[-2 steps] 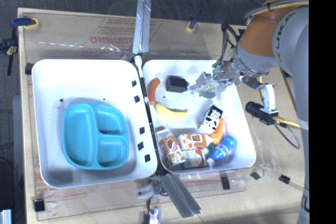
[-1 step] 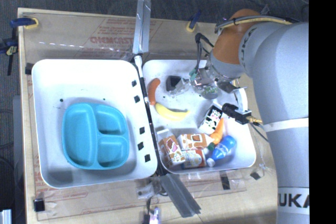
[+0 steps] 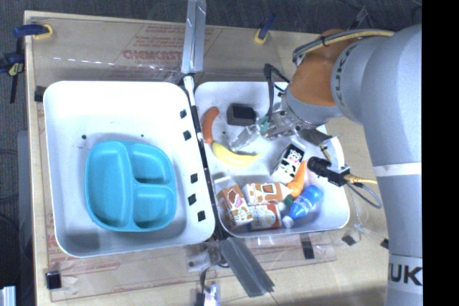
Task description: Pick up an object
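A bench (image 3: pixel 107 46) fills mid-frame, carrying two white bins side by side. The left bin (image 3: pixel 64 104) holds a blue divided tray (image 3: pixel 130 185) at lower left. A blue clamp (image 3: pixel 32 31) grips the bench's upper-left corner; another clamp (image 3: pixel 265 29) sits at its top edge.

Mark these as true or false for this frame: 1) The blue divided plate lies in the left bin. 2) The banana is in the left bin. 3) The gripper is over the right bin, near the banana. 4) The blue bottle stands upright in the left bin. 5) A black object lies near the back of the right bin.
1) True: the blue divided plate lies in the left bin.
2) False: the banana lies in the right bin.
3) True: the gripper is just above the banana.
4) False: the blue bottle lies on its side in the right bin.
5) True: the black object is there.
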You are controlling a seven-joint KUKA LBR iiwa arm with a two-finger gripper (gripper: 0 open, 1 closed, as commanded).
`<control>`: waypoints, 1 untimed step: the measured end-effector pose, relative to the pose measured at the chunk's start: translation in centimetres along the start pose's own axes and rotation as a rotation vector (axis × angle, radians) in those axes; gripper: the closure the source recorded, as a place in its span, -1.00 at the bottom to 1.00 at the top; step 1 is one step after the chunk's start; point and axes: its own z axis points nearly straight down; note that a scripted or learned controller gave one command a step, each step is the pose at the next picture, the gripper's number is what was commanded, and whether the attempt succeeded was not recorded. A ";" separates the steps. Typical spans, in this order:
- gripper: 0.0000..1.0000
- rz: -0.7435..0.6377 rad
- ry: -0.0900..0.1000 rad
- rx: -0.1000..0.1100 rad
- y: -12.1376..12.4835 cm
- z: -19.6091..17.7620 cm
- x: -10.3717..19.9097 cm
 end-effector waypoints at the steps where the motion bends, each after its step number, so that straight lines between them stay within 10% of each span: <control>1: -1.00 0.028 -0.002 -0.003 0.7 -8.3 -1.7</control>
